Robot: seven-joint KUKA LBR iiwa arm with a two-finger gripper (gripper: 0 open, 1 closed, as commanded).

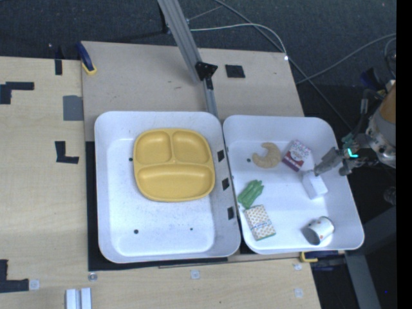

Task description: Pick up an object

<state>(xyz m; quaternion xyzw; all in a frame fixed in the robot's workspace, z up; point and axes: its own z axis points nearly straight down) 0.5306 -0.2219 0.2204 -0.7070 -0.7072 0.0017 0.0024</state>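
- You are looking at the left bin [109, 192], which is carrying one yellow divided plate [174, 164] lying flat toward its upper half; the lower half is offering bare floor, but nothing graspable is sitting there.
- Moving right across the shared rim, the right bin [341, 217] is holding the loose candidates: a green item [250, 192] and a patterned packet [259, 221] lying close together near the left wall, which is leaving little room on that side.
- A tan crescent piece [268, 155] and a red-and-white packet [297, 155] are sitting near the top, apart from each other.
- A small white block [315, 186] is lying mid-right, with open floor around it.
- A white cup [318, 230] is lying on its side near the lower right corner, close to the rim.
- The gripper [326, 161] is reaching in over the right wall, just above the white block; you cannot tell how it is set. Nothing is visibly held.
- Judgement: the white block is looking like the nearest target.
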